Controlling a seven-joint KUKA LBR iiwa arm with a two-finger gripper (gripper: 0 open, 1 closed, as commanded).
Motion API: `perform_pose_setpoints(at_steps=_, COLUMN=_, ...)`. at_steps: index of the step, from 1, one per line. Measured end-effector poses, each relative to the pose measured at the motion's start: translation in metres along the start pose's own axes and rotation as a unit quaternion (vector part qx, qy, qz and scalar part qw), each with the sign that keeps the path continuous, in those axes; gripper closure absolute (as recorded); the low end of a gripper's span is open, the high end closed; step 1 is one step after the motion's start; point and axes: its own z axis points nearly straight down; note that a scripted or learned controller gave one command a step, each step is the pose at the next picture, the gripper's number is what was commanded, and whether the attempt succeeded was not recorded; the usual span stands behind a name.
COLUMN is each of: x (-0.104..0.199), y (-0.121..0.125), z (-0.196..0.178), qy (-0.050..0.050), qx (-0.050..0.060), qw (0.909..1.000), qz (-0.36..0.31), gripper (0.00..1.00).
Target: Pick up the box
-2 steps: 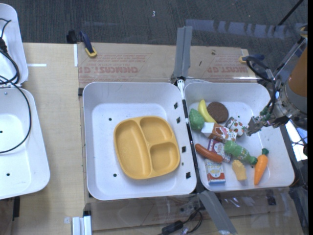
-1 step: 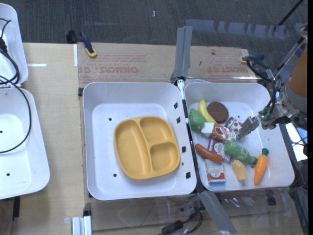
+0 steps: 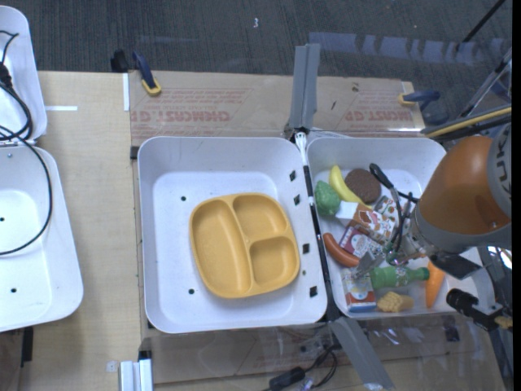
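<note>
Fingers [image 3: 396, 255]: low in the right bin [image 3: 321, 155], down among the packed toys; whether they are parted, closed or gripping anything cannot be told, since clutter and the wrist hide their tips. Gripper: metal frame below the orange band [image 3: 466, 192], directly over the box [image 3: 370, 228]. Box: red and white printed carton, lying flat near the middle of the right bin, its right edge under the gripper. Adjacent items: red sausage [image 3: 339, 251] at the box's left, green bottle [image 3: 397, 277] lying on its side just below, corn cob [image 3: 394, 302] at the bin's near edge, orange carrot [image 3: 435, 287] to the right, yellow banana [image 3: 343, 184], green vegetable [image 3: 326, 197] and brown round piece [image 3: 364, 185] at the far side. Left bin [image 3: 163, 243]: one yellow divided tray [image 3: 244, 243], three compartments, resting flat. Both bins sit on the table [image 3: 98, 104].
</note>
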Motion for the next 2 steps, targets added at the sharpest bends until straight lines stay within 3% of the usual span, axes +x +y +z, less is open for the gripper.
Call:
perform_pose_setpoints(at_steps=1, x=-0.026, y=0.035, z=0.009, qy=0.000, qx=0.000, qw=0.9994, qz=-0.035, gripper=0.00)
perform_pose_setpoints(at_steps=2, x=-0.027, y=0.060, z=0.009, qy=0.000, qx=0.001, qw=0.9954, qz=0.096, gripper=0.00)
